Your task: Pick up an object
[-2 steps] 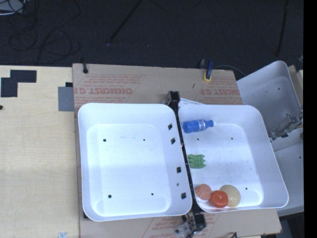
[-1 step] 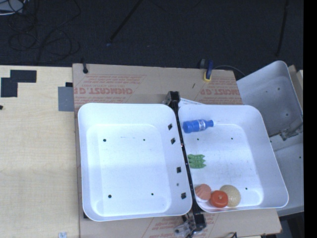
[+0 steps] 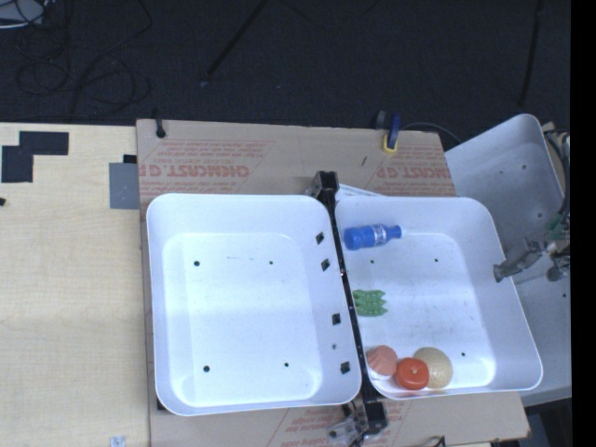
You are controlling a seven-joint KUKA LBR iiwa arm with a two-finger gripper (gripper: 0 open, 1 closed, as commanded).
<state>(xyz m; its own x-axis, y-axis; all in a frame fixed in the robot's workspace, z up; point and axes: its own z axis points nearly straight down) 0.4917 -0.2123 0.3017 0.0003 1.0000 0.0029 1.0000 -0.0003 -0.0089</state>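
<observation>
Two shallow white plastic bins sat side by side on a brown cardboard sheet [image 3: 279,161] w/ reversed red print, laid over the pale wood table [image 3: 65,277]. A black clip strip [image 3: 340,287] ran between the bins where their rims met. Left bin [image 3: 237,222] showed just its white floor w/ a few small dark holes. Right bin [image 3: 484,250] held everything.

Near the right bin's far-left corner lay a blue plastic bottle [image 3: 372,237] on its side, white cap end pointing right, just beside the divider. Roughly mid-bin, close to the divider, lay a small green pea-pod-like toy [image 3: 370,302], apart from the bottle. At the near rim three round items were bunched together: a pinkish-orange round piece [image 3: 382,359] on the left, a red tomato-like ball [image 3: 412,373] in the middle, a beige round bun-like piece [image 3: 435,365] on the right; red one touched both neighbours, all pressed vs. the bin's near wall.

Grey arm part [image 3: 526,259] poked in at the right edge, over the right bin's right rim, well apart from all objects; claw itself too cropped & blurred, so can't tell if wide or narrow. A white angled panel [image 3: 503,161] stood behind it. A blue-and-yellow clamp [image 3: 392,133] sat at the cardboard's far edge; dark floor w/ cables beyond.
</observation>
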